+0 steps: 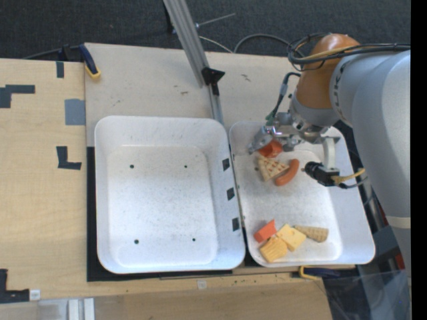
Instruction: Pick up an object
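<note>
Left bin (pixel 160 192): bare white floor. Right bin (pixel 353 245): gripper (pixel 270 143) low at far end over red piece (pixel 270 150), waffle piece (pixel 268 169) and sausage (pixel 287 172); whether it grips cannot be told. Advice: close squarely on the red piece, lift straight, clear of neighbours.

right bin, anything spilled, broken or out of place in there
Nothing stands out. The right bin holds two loose clusters of small food-like pieces, one by the gripper, one near the front edge. All lie inside the rim.
</note>
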Tool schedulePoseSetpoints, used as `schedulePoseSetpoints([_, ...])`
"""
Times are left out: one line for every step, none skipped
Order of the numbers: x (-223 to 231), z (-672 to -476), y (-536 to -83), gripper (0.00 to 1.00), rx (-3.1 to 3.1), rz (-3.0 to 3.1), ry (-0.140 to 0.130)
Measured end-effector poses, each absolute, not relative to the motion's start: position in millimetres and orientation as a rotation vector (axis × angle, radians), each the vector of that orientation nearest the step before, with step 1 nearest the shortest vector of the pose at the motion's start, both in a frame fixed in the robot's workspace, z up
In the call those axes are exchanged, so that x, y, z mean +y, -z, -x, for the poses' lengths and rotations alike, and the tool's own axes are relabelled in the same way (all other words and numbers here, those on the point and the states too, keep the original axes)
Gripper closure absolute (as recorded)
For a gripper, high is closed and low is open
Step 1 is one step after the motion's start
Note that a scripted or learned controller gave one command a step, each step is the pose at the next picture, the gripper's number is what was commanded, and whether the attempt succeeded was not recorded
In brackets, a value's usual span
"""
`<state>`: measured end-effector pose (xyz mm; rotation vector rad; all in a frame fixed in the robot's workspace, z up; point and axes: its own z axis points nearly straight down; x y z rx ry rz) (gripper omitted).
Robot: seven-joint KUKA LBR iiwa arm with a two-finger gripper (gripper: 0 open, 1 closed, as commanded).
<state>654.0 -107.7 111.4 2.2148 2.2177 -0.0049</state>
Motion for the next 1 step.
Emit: schedulePoseSetpoints([-105.4,-654.0,-121.2,1.0,2.221,-2.216,0.0])
